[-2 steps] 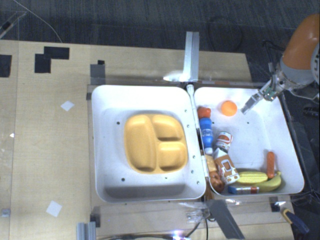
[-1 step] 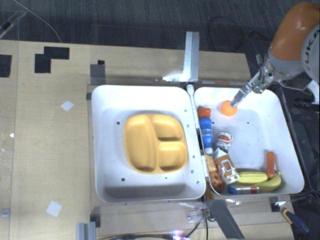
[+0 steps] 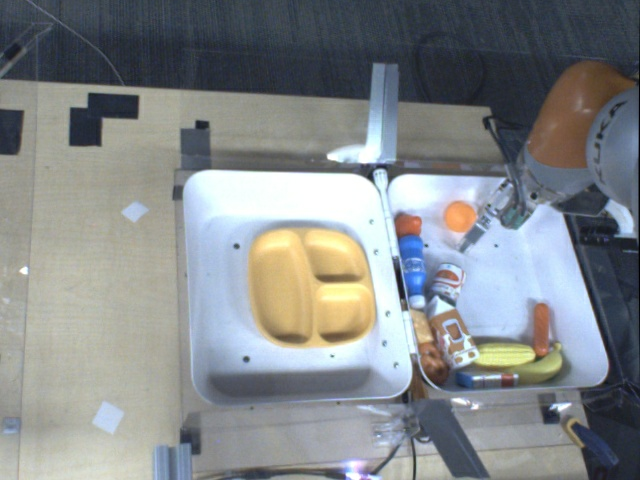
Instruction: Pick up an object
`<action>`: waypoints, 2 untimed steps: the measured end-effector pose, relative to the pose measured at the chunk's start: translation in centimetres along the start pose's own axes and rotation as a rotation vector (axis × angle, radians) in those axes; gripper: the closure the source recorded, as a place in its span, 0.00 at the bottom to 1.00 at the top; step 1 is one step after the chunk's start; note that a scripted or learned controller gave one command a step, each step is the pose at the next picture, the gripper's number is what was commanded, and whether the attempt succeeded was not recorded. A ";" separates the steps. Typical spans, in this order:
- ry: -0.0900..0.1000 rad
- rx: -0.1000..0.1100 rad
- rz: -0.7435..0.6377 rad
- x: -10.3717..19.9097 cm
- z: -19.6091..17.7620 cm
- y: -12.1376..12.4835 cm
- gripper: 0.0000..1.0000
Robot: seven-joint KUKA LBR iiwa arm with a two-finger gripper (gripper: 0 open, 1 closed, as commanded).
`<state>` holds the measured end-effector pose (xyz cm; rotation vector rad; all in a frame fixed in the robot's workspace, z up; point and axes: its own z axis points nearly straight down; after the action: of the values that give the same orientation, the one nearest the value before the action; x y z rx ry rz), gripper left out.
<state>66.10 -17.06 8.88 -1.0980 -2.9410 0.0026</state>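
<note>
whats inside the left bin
The left bin holds one thing: a yellow divided tray lying flat, its three compartments bare. Whatever might sit beneath the tray is covered, so that cannot be told.

A tray (image 3: 305, 286) lies in the left bin (image 3: 215, 368); a banana (image 3: 515, 360) in the right bin (image 3: 585, 308)

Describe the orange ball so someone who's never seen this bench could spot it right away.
Find the right bin, the one crowded with small items. In its far half, beside the claw, lies the orange ball. It is the only round thing there; the banana and bottle nearby are long.
</note>
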 end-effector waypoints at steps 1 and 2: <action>-0.011 -0.008 -0.056 1.8 0.1 -0.3 0.00; -0.022 -0.013 -0.060 1.5 -1.4 0.0 1.00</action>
<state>64.97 -16.04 10.29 -1.0175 -2.9962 -0.0052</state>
